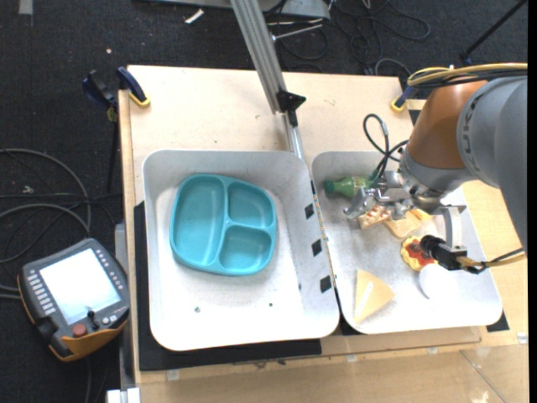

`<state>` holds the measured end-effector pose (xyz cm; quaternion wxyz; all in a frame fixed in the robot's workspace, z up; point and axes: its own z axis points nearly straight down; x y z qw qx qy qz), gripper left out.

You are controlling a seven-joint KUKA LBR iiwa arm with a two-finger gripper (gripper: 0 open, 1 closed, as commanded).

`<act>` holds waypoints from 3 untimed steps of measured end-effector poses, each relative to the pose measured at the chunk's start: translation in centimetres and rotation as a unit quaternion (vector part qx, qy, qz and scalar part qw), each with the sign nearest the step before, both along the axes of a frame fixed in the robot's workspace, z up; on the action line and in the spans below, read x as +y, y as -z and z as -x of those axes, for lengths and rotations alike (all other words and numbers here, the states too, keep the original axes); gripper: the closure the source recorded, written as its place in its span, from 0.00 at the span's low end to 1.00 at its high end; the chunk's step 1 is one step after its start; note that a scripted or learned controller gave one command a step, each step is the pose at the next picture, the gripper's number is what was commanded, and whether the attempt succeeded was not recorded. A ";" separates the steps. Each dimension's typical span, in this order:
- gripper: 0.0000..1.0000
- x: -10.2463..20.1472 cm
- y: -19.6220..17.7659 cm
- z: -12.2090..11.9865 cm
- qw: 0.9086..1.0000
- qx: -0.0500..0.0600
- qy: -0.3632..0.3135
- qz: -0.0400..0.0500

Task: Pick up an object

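The right bin [470, 309] holds several small items. A green toy vegetable [344, 185] lies at its back left, and a tan bread-like piece [403, 223] sits near the middle. A red and yellow item [414, 253] lies beside a white disc [432, 284], and a pale yellow wedge [371, 294] rests near the front. My gripper [367, 206] is low in this bin, just in front of the green vegetable and at the left end of the tan piece. The wrist hides how it meets them.
A teal divided plate [223, 224] lies in the left bin [235, 330]. A slanted aluminium pole [260, 40] comes down to the seam between the bins. Black clips [319, 242] line that seam. The arm's cables [382, 145] loop above the right bin.
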<state>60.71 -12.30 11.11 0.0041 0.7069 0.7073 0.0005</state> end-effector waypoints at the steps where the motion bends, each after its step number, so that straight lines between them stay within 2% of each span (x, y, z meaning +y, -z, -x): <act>1: 1.00 0.1 -1.4 -0.2 1.000 -0.003 0.000 -0.001; 3: 1.00 0.0 -12.7 0.4 1.000 0.000 -0.001 -0.002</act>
